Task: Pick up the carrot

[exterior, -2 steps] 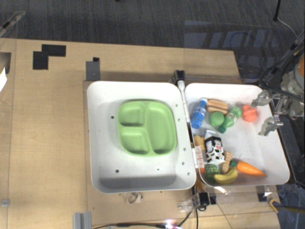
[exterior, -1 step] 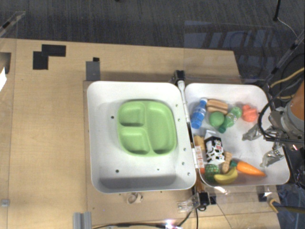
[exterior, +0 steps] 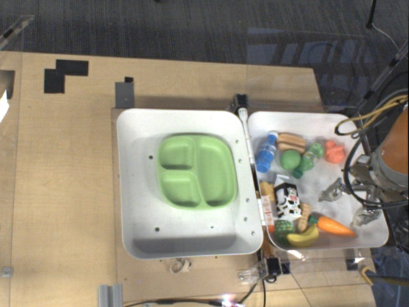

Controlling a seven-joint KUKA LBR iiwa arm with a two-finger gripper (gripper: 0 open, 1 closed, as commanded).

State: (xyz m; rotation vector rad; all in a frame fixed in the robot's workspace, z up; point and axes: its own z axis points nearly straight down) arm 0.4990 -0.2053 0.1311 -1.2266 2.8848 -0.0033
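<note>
The orange carrot [exterior: 336,226] lies at the front right of the right bin [exterior: 319,118], its tip pointing right, next to a yellow banana [exterior: 303,237]. My gripper [exterior: 349,203] hangs over the right side of that bin, just behind and above the carrot. Its two silver fingers [exterior: 331,190] are spread, so it is open, and nothing is between them. The carrot is not held.
Also in the right bin are a blue bottle [exterior: 265,152], a hot dog [exterior: 291,139], a green ball [exterior: 291,160], a green bottle [exterior: 312,155], a pink-red toy [exterior: 334,151] and a cow-patterned carton [exterior: 287,201]. In the left bin [exterior: 137,190] lies a green divided plate [exterior: 195,171]. Cables trail at the right.
</note>
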